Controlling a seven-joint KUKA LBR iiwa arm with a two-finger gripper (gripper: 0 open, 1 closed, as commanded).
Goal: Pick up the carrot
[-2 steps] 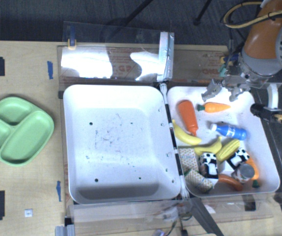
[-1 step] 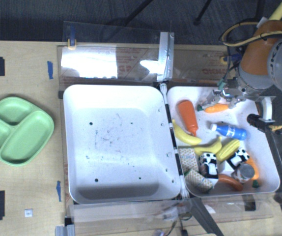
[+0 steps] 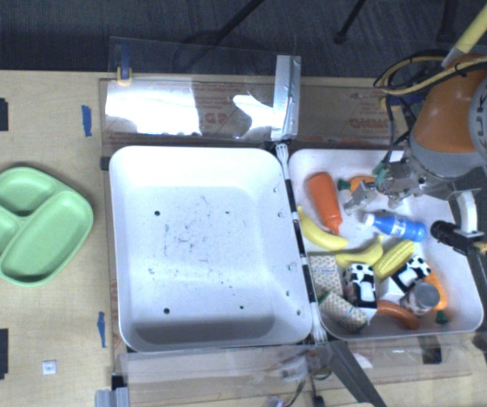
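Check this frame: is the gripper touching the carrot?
Apart. In the camera view the gripper sits to the right of the carrot, with a strip of white bin floor showing between them.

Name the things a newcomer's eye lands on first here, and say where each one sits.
The heap of bright toy food in the right bin draws the eye first: the carrot near its left wall, with a banana just below it. Above that heap hangs the gripper, under the arm's orange band. Far left on the bench lies a pale green divided plate.
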